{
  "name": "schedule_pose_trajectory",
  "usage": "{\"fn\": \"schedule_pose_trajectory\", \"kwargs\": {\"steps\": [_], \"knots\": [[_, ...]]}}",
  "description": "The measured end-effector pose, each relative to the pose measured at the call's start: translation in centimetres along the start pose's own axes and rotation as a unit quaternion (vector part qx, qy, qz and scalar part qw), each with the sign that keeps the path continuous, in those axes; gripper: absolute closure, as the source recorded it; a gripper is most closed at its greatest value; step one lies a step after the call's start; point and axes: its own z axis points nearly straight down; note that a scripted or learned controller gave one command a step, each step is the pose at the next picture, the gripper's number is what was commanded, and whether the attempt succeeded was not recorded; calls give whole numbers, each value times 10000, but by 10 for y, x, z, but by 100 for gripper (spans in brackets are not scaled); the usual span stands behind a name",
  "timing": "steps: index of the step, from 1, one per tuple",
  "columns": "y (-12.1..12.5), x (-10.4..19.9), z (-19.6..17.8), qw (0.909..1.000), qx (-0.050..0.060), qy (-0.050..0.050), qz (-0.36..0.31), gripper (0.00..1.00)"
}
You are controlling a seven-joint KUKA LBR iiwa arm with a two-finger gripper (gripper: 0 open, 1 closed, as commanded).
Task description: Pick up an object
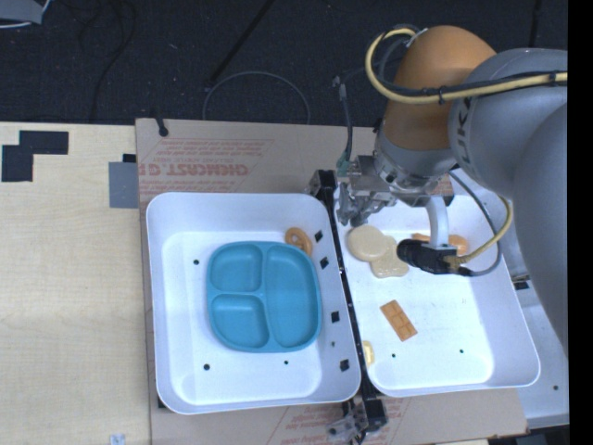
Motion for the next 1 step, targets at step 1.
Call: {"fn": "schedule_pose_trajectory", "kwargs": {"steps": [1], "knots": [[-1,59,-2,10000,4,1,-2,100]]}}
